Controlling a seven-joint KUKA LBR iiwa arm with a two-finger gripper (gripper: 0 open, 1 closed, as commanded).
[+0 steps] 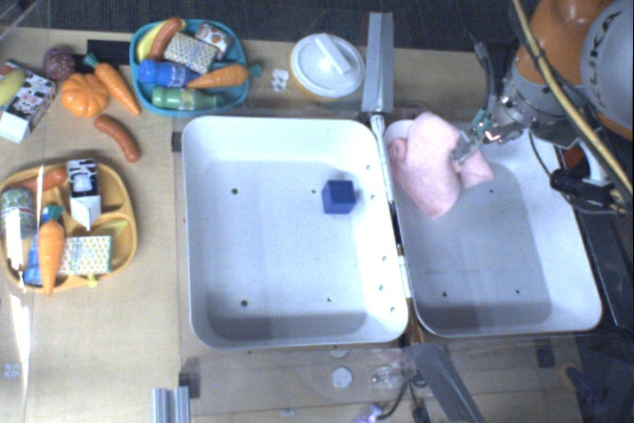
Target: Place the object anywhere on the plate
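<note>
Arm [584, 25] cut off by right and top edges. Gripper [474, 142] against pink cloth [433, 173]; finger state too small to tell. Far-left corner of right bin [515, 312] hidden under cloth. Packets at left edge [20, 94] partly cut off. Items in yellow tray [124, 213] overlapping, labels unreadable. Clear fittings at near edge [396, 381] blurred.

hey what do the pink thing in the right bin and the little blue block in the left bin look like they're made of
The floppy pink cloth looks like soft, matte fabric: it bunches in rounded folds. The small blue cube looks rigid, probably plastic or foam, with flat faces and crisp edges; the picture leaves that open.
</note>
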